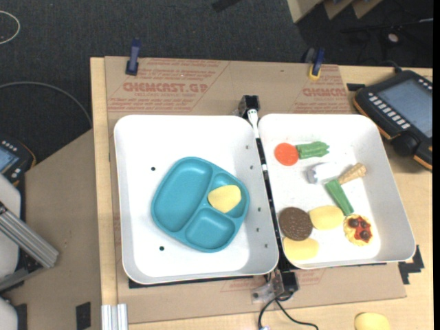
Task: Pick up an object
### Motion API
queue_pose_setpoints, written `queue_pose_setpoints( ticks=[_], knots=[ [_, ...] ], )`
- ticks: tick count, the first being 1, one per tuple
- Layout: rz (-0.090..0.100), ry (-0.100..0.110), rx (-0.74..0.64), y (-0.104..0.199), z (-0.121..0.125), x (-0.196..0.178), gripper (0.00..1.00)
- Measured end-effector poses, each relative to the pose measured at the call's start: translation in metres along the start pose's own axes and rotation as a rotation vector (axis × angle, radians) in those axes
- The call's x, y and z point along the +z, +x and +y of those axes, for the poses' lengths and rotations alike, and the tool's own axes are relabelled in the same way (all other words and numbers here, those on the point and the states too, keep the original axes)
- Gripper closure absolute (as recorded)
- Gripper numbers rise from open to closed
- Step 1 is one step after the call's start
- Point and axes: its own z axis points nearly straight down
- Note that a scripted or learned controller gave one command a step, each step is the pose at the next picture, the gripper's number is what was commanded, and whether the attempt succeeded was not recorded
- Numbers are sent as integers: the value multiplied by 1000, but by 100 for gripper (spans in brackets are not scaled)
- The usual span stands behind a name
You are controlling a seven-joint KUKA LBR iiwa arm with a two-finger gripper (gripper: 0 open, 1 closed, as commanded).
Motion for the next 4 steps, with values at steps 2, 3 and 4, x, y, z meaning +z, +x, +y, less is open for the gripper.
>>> queue_pose_setpoints(
  ticks=[2,3,4],
  knots=[
    [0,-4,-1,-2,-33,11,100],
    [12,28,7,11,-106,125,100],
    [0,-1,2,-6,-69,-2,100]
  ],
)
